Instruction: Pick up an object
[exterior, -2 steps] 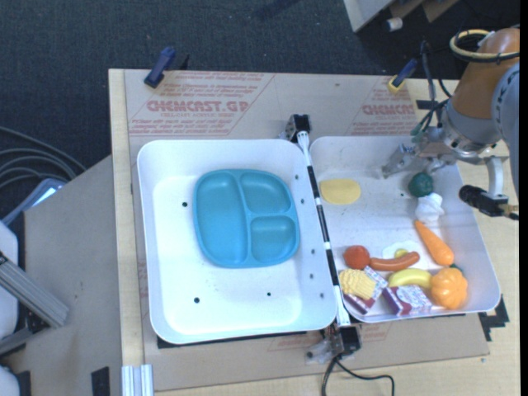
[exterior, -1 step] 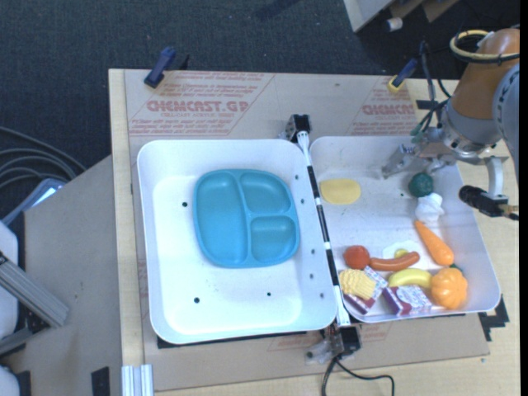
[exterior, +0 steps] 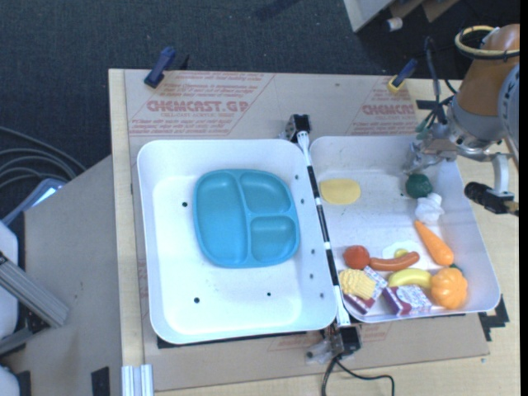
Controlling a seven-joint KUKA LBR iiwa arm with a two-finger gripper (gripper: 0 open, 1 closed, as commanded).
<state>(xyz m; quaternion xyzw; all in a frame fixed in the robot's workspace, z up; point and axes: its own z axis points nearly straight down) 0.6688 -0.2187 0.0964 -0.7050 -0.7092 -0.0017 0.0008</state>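
My gripper (exterior: 418,162) hangs over the far right part of the right bin (exterior: 371,159), just above a small dark green toy (exterior: 418,186). Whether it touches the green toy I cannot tell. A yellow disc (exterior: 340,190) lies at the bin's far left. A carrot (exterior: 434,242) and a white piece (exterior: 429,211) lie below the green toy. Along the near edge sit a red tomato (exterior: 355,256), a sausage (exterior: 394,262), a banana (exterior: 410,277), corn (exterior: 356,283) and an orange pepper (exterior: 448,287).
The left bin (exterior: 157,221) holds a blue divided plate (exterior: 246,218). A black rail (exterior: 313,196) separates the two bins. Blue clamps (exterior: 159,67) sit on the cardboard behind them. The grey and orange arm (exterior: 487,81) comes in from the upper right.
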